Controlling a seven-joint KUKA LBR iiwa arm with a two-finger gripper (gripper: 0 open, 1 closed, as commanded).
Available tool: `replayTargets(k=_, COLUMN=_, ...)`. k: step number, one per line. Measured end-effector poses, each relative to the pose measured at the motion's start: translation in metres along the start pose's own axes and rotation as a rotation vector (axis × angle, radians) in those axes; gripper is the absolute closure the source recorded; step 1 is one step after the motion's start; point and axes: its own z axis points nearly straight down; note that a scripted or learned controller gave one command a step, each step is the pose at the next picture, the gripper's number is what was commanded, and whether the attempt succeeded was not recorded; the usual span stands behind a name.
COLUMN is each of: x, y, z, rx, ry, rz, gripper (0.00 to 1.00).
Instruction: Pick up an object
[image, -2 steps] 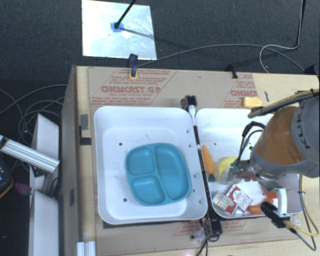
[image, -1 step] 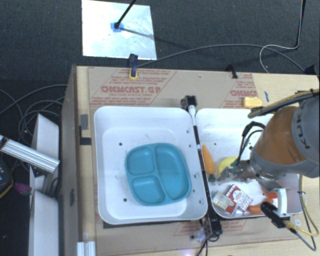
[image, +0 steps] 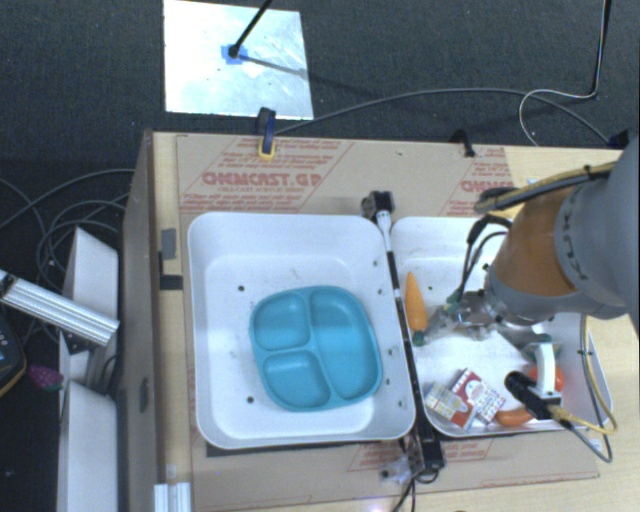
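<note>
Here carrot (image: 415, 301) lies lengthwise along bin divider; end effector (image: 462, 318) state unclear.

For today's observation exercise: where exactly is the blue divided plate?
The blue divided plate lies in the left white bin, toward its lower middle, just left of the divider between bins.

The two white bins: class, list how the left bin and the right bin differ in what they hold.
The left bin holds one large blue divided plate; the right bin holds several small things, among them an orange carrot and a red-and-white packet. The arm reaches over the right bin, not the left. Both are shallow and white.
</note>
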Motion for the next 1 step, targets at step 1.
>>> replayTargets(k=1, x=0.0057, y=0.0702, z=-0.0010, rx=-0.003, ry=-0.002, rz=-0.001, gripper=0.00)
